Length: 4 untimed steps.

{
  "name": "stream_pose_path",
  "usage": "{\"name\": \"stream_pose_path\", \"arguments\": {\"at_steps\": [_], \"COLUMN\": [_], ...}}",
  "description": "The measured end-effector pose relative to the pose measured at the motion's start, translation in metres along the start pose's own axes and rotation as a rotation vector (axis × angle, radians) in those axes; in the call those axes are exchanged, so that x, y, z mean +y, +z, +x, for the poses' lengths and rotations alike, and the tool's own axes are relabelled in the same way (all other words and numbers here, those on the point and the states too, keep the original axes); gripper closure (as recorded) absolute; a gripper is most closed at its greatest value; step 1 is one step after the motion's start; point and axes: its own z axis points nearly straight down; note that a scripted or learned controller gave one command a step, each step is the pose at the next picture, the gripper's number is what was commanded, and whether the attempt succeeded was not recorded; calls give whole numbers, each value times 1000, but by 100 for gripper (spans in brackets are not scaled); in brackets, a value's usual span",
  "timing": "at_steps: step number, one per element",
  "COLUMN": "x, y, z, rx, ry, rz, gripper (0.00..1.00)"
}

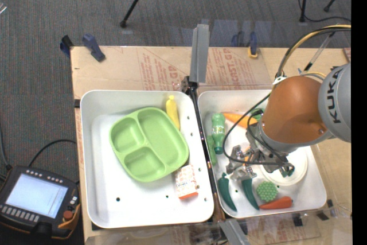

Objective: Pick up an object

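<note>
the left bin (92, 123) has open floor along its near edge and left side, with the green divided plate (149, 143) filling its middle, a yellow bottle (172, 112) at the plate's far right and a small carton (187, 182) near its right corner. the right bin (318, 189) is crowded: a green bottle (218, 130), an orange carrot (276, 202), a green ball (265, 190) and dark green pieces (226, 195) lie close together along its left and near sides. the arm (295, 115) covers its middle and right, leaving bare floor mostly at the far left corner.

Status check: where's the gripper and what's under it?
Gripper low in the right bin, nothing seen held. Dark green pepper just below it, green bottle upper left. White bowl crowds the right side.
</note>
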Motion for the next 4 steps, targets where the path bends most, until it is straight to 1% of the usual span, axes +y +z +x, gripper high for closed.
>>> {"name": "stream_pose_path", "arguments": {"at_steps": [1, 2, 3, 4], "x": [0, 2, 2, -5], "y": [0, -9, -9, 11], "z": [0, -1, -1, -7], "rx": [1, -2, -1, 3], "ry": [-1, -5, -6, -39], "rz": [0, -1, -1, 1], "gripper": [0, 100, 0, 0]}}
